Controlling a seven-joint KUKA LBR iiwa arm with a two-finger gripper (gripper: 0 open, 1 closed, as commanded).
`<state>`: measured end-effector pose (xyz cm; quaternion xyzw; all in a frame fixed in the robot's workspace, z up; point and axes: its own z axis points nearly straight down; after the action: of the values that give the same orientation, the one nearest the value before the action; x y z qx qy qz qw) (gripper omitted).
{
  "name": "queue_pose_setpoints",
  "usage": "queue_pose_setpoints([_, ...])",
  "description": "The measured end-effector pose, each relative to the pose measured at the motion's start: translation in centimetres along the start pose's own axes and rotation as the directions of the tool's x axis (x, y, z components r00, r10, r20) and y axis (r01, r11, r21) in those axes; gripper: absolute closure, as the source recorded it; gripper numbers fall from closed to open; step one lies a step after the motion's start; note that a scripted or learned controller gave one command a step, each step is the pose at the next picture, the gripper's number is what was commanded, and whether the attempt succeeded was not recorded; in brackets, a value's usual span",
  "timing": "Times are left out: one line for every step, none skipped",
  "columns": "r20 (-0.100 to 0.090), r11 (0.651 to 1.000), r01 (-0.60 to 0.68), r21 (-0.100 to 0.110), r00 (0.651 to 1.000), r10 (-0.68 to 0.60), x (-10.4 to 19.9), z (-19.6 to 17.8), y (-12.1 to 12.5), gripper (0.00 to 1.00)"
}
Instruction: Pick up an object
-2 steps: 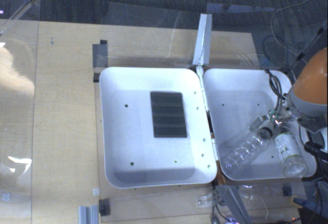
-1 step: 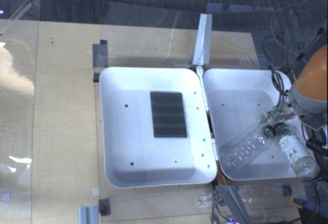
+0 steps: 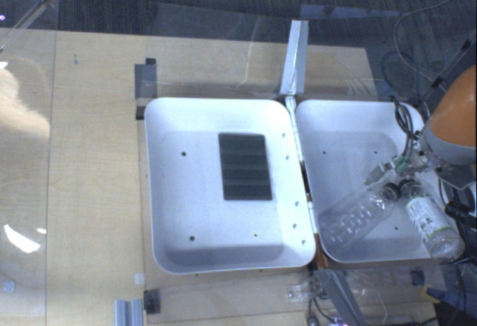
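Still early: nothing lifted yet, as far as I can judge.

Over the right bin my jaws sit low near its right side, but their parts are small and tangled with cables, so I cannot tell whether they stand wide or narrow, or whether they grip anything. A clear bottle lies tilted on the bin floor just beside them, and a white-labelled bottle lies near the right wall. The left bin holds a dark ridged block, well apart. Reaching looks done; a firm grasp and the lift remain.
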<state>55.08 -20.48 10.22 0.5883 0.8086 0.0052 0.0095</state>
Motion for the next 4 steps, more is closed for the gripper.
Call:
queue_pose_setpoints([-0.005,0.998,0.054,0.010,0.999,-0.054,-0.1,1.3,0.3,0.00])
queue_pose_setpoints([-0.003,0.994,-0.106,0.012,0.994,0.106,1.1,-5.9,2.4,0.00])
queue_pose_setpoints([-0.001,0.974,-0.225,0.008,0.974,0.225,0.4,1.3,-1.4,0.00])
queue_pose_setpoints([-0.001,0.974,-0.226,0.008,0.974,0.226,0.4,1.3,-1.4,0.00])
